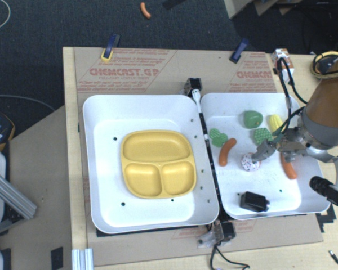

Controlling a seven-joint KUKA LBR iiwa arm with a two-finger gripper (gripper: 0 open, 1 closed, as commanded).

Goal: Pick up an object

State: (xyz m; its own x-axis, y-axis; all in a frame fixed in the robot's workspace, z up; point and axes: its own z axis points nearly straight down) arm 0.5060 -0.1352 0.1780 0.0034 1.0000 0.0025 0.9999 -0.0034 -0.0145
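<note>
Reaching into the right bin (231,204), the pincer (263,152) is hovering beside a speckled ball (248,162); grip state unclear.

Divided tray (158,163) in the left bin (98,151); sausage (226,151), block (253,201) and die (248,162) in the right bin (225,108).
</note>
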